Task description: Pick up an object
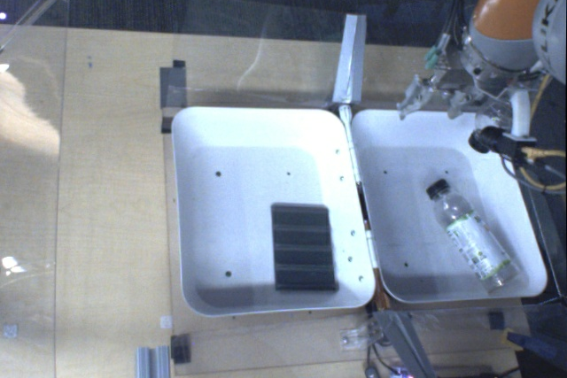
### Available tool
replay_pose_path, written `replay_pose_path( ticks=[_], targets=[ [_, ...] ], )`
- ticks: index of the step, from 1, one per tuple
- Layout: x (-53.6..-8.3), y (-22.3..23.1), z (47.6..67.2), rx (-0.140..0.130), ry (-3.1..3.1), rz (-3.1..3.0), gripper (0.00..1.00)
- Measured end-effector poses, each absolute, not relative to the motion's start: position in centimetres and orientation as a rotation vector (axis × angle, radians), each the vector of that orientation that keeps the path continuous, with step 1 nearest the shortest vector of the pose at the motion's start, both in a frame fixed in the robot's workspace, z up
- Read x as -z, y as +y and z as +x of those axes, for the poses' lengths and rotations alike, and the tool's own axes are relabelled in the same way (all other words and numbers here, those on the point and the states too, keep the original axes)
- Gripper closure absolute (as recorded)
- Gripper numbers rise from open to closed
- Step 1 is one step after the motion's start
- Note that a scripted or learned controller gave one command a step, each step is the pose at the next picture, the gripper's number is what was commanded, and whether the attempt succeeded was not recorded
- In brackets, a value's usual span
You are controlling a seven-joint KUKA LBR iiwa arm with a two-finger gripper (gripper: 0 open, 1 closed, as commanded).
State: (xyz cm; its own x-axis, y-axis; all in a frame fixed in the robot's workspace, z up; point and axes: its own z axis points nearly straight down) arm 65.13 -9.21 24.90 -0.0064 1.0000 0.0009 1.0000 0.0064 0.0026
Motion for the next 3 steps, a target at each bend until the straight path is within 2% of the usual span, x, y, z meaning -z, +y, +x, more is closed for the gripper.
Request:
replay_pose_path(
  ticks=[1,2,3],
  targets=[
    [-14.4,-14.7,61.6,-0.004,2.498,1.903,0.00],
    [-8.9,-20.2,58.4,-0.013,2.586,1.765,0.00],
    [-10.1,-20.0,58.7,-0.021,2.581,1.763,1.00]
  ],
)
